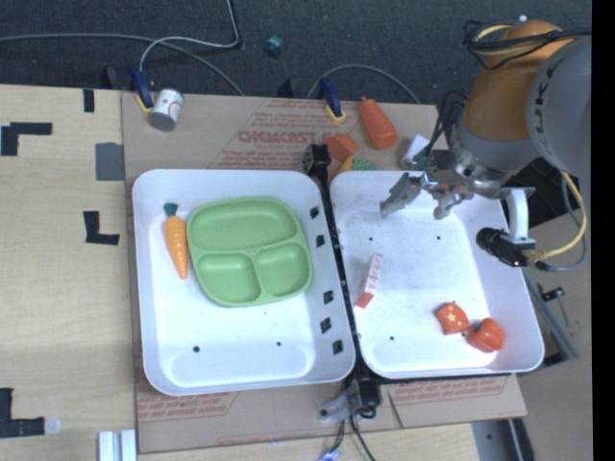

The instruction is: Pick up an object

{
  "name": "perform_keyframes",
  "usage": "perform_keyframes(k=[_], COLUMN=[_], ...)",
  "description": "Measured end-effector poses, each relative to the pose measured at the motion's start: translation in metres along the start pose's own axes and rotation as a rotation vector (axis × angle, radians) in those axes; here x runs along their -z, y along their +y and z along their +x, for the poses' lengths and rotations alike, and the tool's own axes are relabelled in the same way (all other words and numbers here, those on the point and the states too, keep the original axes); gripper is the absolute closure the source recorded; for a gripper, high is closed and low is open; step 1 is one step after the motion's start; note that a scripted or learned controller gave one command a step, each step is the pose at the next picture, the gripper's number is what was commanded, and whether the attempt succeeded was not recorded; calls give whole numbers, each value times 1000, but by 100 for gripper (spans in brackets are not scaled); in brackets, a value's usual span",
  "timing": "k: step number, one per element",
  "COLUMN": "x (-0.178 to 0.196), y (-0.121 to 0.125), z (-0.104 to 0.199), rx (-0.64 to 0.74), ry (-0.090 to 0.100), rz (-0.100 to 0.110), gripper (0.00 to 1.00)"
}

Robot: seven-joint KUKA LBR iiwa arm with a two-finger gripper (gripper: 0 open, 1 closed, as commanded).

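My gripper [420,203] hangs over the back of the right bin [500,353], its two fingers spread apart with nothing between them. Below it and to the left, a small red and white packet [371,279] lies on the bin floor. Two orange-red lumps [469,326] sit near the bin's front right corner. In the left bin [159,353] a toy carrot [175,241] lies beside a green divided plate [251,250].
Behind the bins on the cardboard lie an orange bottle-shaped toy [378,123], a small orange piece [342,148] and a white cup [166,108]. A black clip strip [327,248] runs between the bins. Cables trail at the back.
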State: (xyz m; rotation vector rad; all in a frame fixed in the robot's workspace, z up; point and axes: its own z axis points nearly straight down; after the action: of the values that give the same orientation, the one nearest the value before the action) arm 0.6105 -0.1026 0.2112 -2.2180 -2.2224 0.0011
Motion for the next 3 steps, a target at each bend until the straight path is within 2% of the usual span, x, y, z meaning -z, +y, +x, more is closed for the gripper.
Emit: perform_keyframes(k=[1, 2, 3], x=[-124, -125, -114], y=[-17, -108, -106], z=[-57, -80, -79], rx=[-1, -3, -2], ry=[-2, -4, -4], rz=[-4, -4, -8], gripper=[0, 0, 100])
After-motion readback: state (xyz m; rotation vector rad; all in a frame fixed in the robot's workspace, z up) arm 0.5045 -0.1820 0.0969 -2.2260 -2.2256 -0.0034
